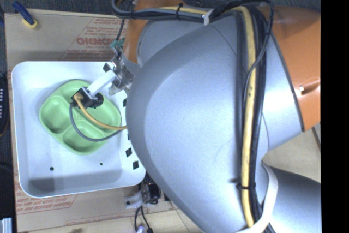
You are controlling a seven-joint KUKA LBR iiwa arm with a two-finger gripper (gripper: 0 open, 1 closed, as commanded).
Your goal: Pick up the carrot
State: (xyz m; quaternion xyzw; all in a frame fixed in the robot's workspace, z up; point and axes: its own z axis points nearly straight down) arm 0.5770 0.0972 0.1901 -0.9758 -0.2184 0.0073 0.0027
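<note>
Camera view: the grey arm (218, 117) covers the right side of the white bin (32, 172). Its gripper (116, 66) is over a green sectioned plate (60, 112); I cannot tell whether it is open.

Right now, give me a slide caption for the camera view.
Grey arm reaches over a green divided plate lying in a white bin.
</note>
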